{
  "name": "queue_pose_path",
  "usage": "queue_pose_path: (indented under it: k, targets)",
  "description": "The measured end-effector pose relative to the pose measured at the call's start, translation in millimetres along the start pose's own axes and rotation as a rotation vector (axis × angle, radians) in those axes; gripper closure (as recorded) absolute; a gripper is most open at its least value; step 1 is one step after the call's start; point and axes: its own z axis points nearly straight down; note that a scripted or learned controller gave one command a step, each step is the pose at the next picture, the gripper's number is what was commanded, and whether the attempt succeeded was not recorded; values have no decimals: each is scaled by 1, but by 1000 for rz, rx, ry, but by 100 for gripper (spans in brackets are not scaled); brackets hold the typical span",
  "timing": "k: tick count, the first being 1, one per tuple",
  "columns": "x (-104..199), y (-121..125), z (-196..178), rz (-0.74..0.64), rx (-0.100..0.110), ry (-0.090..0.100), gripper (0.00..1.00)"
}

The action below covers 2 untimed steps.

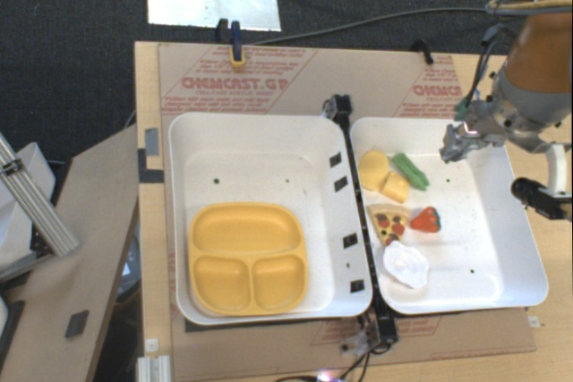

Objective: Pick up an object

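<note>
Two smooth white bins sit side by side. The left bin (224, 148) holds a matte yellow three-compartment tray (249, 258). The right bin (501, 264) holds yellow chunks (383, 174), a green pod-shaped piece (412, 170), a pizza slice (389, 224), a strawberry (426, 220) and crumpled white stuff (406, 265). The gripper (457, 143) hangs over its far side, holding nothing.

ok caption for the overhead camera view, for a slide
Tool hovering over the right bin beside toy foods; yellow divided tray in the left bin.

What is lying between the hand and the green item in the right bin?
Nothing: in the camera view, bare white bin floor separates the hand from the green item.
</note>
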Motion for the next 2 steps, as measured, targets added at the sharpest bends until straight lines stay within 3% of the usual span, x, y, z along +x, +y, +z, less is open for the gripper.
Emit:
queue_pose_path:
  k: [2]
  targets:
    - [114,-19,17,-3,4,1,100]
